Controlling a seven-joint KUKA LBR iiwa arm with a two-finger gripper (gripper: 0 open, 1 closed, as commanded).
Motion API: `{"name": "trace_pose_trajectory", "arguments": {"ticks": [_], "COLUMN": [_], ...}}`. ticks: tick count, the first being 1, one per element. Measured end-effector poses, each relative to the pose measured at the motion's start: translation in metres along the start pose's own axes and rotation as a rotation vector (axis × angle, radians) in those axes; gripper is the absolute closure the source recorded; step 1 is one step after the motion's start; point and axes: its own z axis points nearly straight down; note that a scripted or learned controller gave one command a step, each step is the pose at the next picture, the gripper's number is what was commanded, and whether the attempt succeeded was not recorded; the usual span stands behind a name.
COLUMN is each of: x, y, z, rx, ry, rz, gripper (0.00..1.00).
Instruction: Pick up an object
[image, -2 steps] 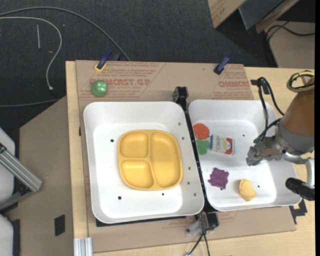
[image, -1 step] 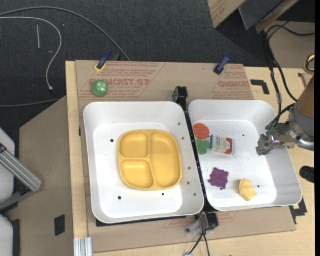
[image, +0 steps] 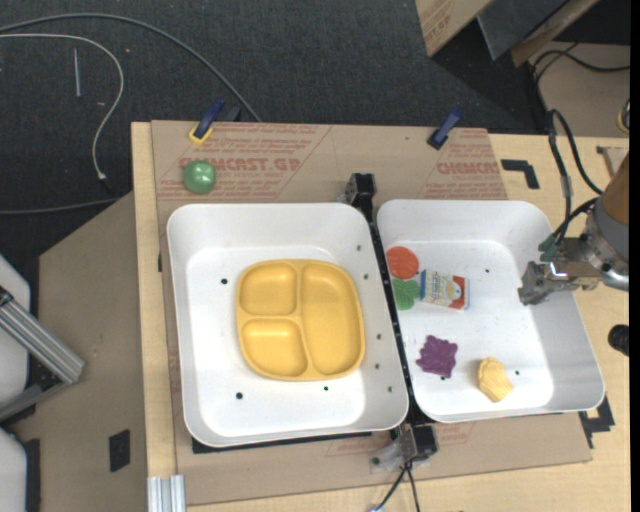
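Small toy foods lie in the right bin (image: 560, 300), none yet taken.

The yellow piece (image: 494, 379) near the front wall looks light, stiff and rounded, likely slippery; a pinch across its narrow middle suits. The gripper (image: 533, 284) hovers at the bin's right side, touching nothing; I cannot tell its jaw spread.

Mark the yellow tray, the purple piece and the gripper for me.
yellow tray (image: 300, 318), camera view, central divider.
purple piece (image: 437, 356), camera view, its middle.
gripper (image: 531, 287), camera view, at the fingertips.
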Motion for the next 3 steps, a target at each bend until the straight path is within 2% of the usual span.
{"name": "trace_pose_trajectory", "arguments": {"ticks": [1,2,3], "x": [0.053,0.108,0.167], "y": [0.006,0.007,0.005], "z": [-0.01,0.004,-0.001], "rx": [0.001,0.007,0.005], "ry": [0.002,0.005,0.004], "rz": [-0.006,-0.005,-0.006], "gripper": [1.0,1.0,1.0]}}
